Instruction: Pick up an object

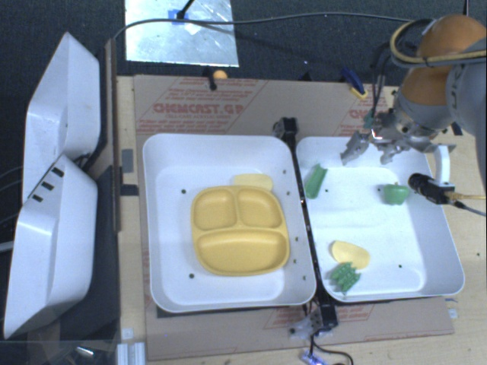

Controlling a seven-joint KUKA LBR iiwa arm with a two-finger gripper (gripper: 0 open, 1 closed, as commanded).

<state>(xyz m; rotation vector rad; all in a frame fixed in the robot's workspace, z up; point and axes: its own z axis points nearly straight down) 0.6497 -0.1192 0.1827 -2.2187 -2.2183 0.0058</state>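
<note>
2 white bins are sitting side by side on the worktop (190,101). The left bin (163,204) is carrying a yellow tray (240,230) with a pale yellow piece (253,182) just behind it. The right bin (434,242) is holding 4 loose things: a green pod (315,180) leaning near the divider, a green cup (396,195) toward the right wall, a yellow slice (350,254) near the front, and a green lump (344,277) touching that slice's front edge.

The gripper (372,150) is hanging over the back of the right bin with its 2 fingers spread apart and nothing between them. It is sitting between the pod and the cup but apart from both, so nothing is being grasped yet; the arm appears to be in the approach step, choosing a target.

Next, the gripper is likely needing to centre over 1 thing, probably the pod or the cup as the nearest, descend with fingers straddling it, then close. The pod's closeness to the divider may be crowding 1 finger.
</note>
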